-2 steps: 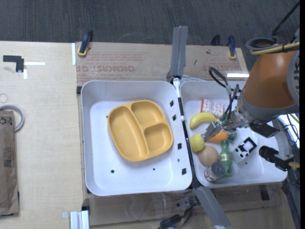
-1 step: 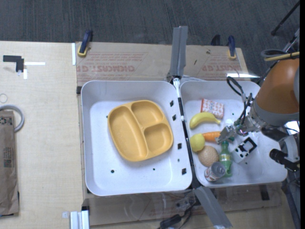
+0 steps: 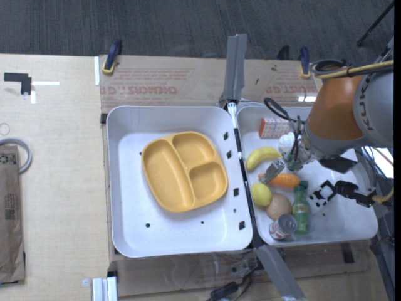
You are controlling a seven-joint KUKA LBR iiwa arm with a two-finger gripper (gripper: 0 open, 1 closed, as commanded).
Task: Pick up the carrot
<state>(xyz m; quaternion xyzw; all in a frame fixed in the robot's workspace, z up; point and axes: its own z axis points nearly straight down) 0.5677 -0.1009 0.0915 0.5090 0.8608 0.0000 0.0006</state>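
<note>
The carrot (image 3: 286,180) lies in the right bin (image 3: 351,231), among other items: a banana (image 3: 262,157) just above it, a lemon (image 3: 260,194) and a brown potato (image 3: 279,205) below, a green bottle (image 3: 301,209) and a small can (image 3: 283,226) near the front wall, and a carton (image 3: 274,128) at the back. The gripper (image 3: 276,171) sits low at the carrot's left end, touching or nearly so; whether it is released or clenched cannot be told. A good grasp would likely straddle the carrot across its narrow width, away from the banana and lemon, before lifting straight up. The left bin (image 3: 125,231) holds a yellow divided plate (image 3: 185,170) with nothing in its compartments.
</note>
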